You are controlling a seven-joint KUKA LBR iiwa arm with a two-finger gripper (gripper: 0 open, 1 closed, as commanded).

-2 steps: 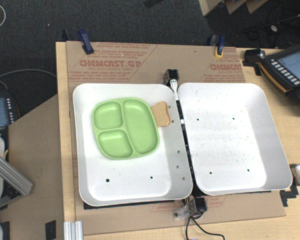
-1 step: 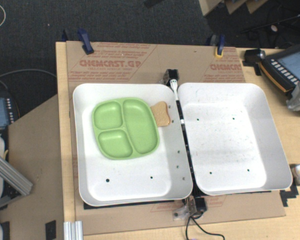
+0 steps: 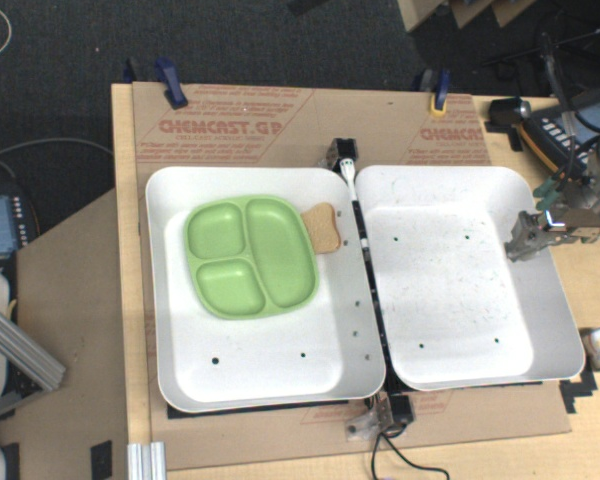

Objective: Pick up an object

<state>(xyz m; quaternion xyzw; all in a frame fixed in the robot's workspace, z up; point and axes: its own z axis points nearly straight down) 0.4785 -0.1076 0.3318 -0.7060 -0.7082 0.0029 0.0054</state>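
A green divided plate (image 3: 250,258) lies in the left white bin (image 3: 250,373), toward its back. A small tan, bread-like piece (image 3: 323,228) rests against the plate's right rim, close to the wall between the bins. My gripper (image 3: 528,238) hangs over the right edge of the right white bin (image 3: 450,298), far from both objects. Nothing shows in its grasp.
The bins sit on a brown board (image 3: 280,118) held by blue and yellow clamps at the back. A black connector (image 3: 343,153) sits at the back between the bins. Cables and equipment crowd the right side by the arm.
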